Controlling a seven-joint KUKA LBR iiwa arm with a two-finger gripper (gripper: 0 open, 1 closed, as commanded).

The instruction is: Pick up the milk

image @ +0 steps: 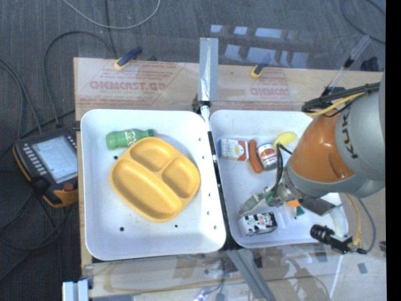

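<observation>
The claw (260,200) hangs open just above the milk carton (259,222) in the right bin (238,231), so it must next descend and close.

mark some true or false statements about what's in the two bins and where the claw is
1. The yellow divided plate lies in the left bin. True.
2. The green bottle lies in the right bin. False: it lies in the left bin, by the plate's far edge.
3. The claw is over the right bin, just above the milk carton. True.
4. The milk carton sits at the far edge of its bin. False: it is near the front edge.
5. A red-and-white carton lies near the right bin's far left corner. True.
</observation>
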